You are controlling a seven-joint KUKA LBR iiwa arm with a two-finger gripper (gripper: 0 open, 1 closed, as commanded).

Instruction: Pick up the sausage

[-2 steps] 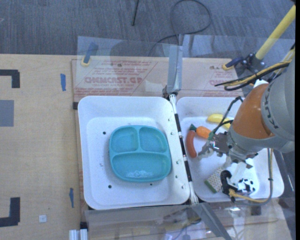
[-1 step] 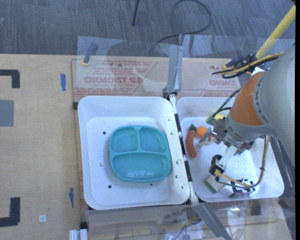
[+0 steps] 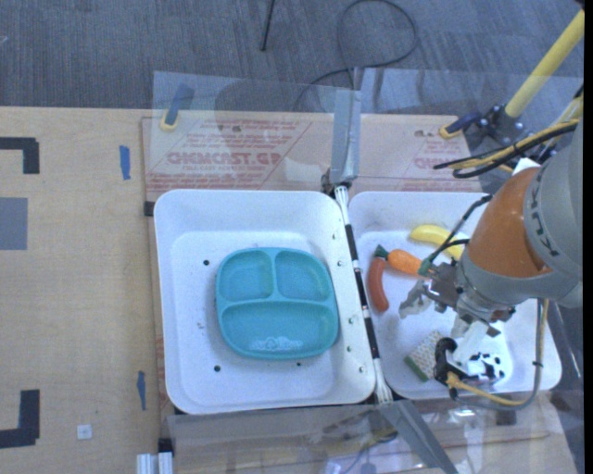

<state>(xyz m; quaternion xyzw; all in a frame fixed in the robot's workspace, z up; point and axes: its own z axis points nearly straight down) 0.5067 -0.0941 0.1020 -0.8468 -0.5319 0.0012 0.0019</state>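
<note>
We see the grey arm with its glossy orange band (image 3: pixel 505 231) looming over the right bin (image 3: pixel 394 370), hiding the hand (image 3: pixel 428 294); its grip we cannot tell. The smooth, reddish, curved sausage (image 3: pixel 378 283) lies at the bin's left wall, beside a carrot (image 3: pixel 403 261).

Robotics lab: taped bench (image 3: pixel 74 278), paired white bins (image 3: pixel 176 222), cables (image 3: pixel 371 28).
</note>
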